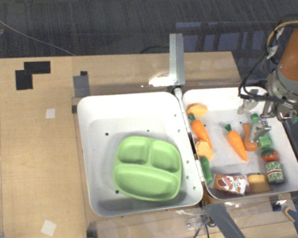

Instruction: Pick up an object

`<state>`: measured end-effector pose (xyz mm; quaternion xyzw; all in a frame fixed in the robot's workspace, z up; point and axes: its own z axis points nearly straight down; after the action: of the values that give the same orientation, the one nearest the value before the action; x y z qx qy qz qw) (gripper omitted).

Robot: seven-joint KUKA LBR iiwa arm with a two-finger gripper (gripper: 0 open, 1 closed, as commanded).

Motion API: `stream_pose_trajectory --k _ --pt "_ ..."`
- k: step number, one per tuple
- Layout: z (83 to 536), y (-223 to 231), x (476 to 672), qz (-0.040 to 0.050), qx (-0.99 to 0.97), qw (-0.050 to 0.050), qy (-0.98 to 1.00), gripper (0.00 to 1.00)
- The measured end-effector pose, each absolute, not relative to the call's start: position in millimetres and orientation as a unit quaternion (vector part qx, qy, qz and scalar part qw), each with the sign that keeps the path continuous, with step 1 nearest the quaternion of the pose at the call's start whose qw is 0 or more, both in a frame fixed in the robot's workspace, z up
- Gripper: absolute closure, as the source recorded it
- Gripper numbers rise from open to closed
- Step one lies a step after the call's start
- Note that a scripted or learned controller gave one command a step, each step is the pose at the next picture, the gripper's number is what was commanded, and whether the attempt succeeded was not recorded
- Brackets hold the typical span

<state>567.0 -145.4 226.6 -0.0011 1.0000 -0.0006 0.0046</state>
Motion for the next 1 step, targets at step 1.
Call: stream_pose_trajectory --k 1 --pt "112.0 -135.0 566.8 0.0011 0.045 -0.001 0.999 0.0"
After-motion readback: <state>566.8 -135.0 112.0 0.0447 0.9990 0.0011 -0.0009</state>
